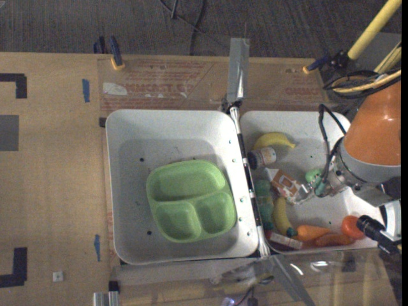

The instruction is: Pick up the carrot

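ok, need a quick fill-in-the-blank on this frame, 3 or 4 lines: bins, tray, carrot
1. The green tray lies in the ____ bin as the camera sees it.
2. The tray has ____ compartments.
3. The carrot lies near the ____ edge of the right bin in the camera view.
4. The fruit at the top of the right bin is a yellow ____.

Missing words: left; three; bottom; banana
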Motion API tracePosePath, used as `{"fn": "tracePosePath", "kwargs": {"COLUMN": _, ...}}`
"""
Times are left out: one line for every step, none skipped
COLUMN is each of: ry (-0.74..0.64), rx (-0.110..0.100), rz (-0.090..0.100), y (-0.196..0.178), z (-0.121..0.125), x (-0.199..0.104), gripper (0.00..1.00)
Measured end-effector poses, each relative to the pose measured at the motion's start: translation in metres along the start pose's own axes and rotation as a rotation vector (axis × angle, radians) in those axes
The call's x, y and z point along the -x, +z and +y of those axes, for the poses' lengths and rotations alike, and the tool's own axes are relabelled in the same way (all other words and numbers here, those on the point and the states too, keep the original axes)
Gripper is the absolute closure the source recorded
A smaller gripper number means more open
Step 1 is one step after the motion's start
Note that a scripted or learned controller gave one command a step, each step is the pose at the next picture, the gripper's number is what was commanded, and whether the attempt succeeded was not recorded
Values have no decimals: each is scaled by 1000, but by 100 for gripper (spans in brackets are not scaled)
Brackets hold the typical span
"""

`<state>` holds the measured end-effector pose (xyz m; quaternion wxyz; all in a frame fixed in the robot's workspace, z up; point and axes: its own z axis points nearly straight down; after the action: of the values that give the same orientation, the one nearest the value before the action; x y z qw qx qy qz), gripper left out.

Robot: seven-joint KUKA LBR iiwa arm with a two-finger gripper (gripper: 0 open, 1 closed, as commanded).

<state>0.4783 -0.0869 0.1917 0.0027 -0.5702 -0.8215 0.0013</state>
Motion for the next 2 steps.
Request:
{"fn": "tracePosePath", "kwargs": {"ry": 0, "rx": 0, "rz": 0, "y": 0, "z": 0, "x": 0, "gripper": 0}}
{"fn": "tracePosePath", "kwargs": {"ry": 78, "rx": 0, "rz": 1, "y": 65, "z": -22, "x": 58, "gripper": 0}}
